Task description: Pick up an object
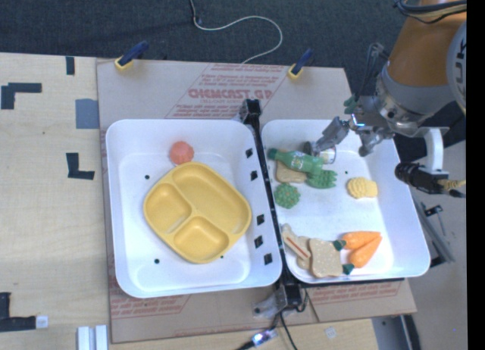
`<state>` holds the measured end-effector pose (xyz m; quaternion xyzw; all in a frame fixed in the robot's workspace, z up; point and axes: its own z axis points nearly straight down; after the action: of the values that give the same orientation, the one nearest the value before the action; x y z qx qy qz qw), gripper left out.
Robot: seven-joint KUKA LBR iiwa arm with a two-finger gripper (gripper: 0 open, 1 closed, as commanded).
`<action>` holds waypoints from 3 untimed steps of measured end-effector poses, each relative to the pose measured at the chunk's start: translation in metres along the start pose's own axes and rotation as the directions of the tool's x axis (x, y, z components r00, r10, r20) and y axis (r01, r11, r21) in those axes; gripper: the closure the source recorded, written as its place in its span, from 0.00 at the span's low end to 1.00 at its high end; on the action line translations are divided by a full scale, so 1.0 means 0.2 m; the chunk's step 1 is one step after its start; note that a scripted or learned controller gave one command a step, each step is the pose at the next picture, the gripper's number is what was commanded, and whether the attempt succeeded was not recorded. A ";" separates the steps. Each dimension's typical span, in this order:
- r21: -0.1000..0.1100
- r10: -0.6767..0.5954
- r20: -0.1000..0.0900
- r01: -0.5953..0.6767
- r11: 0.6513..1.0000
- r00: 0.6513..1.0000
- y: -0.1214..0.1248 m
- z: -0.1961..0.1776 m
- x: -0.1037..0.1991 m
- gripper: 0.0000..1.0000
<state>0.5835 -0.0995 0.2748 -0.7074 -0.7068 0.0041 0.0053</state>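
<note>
My gripper (350, 139) hangs over the back of the right bin (413, 223), its two fingers spread open with nothing between them. The left finger (330, 135) is just right of a green bottle (297, 160) lying on its side. Near the bottle are a green leafy toy (325, 179), a tan cookie (289, 175) and a broccoli piece (286, 196). A yellow corn piece (362, 187) lies below the gripper. Orange carrots (362, 246) and bread slices (323, 258) sit at the bin's front.
The left bin (121, 189) holds a yellow divided plate (197, 210) and a small orange-pink ball (181, 152). A black divider (261, 189) runs between the bins. A thin cable (235, 23) lies behind them on the dark floor.
</note>
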 end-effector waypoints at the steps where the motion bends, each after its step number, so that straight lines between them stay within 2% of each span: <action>1: -0.012 -0.003 0.002 0.003 1.000 1.000 0.01 -0.03 0.00 0.00; 2: -0.008 -0.002 0.002 0.002 1.000 1.000 0.00 0.19 0.03 0.00; 3: -0.007 -0.001 0.002 0.001 1.000 1.000 -0.02 0.50 0.00 0.00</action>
<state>0.5791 -0.0986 0.1739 -0.7069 -0.7073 0.0025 0.0023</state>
